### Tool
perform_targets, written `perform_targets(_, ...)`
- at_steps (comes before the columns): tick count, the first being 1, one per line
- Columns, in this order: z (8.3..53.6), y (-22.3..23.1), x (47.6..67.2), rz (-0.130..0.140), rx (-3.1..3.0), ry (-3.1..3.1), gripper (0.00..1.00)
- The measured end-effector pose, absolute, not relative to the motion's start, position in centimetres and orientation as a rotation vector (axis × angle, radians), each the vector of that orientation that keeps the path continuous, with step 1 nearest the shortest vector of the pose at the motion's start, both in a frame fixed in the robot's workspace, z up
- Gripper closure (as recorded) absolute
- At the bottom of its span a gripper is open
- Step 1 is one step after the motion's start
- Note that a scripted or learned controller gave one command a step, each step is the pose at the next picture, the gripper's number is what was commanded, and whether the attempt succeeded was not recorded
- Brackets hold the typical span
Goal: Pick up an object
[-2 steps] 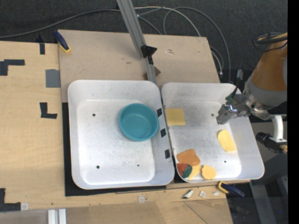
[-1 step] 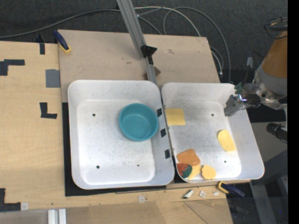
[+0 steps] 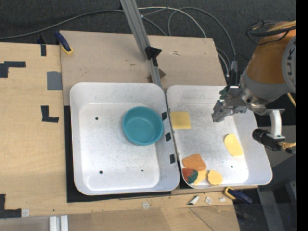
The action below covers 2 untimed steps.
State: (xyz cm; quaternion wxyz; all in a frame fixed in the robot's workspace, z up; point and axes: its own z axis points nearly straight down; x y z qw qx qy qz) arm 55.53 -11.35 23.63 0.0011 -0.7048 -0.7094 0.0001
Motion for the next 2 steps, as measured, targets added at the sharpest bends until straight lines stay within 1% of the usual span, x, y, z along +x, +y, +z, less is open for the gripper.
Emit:
perform_targets(1,24.1,-5.7,56.6,-0.001,-2.211,-2.228,1.0)
perform_targets(2,22.6,-0.6,56.6,0.002,-2.212,-2.227,1.0)
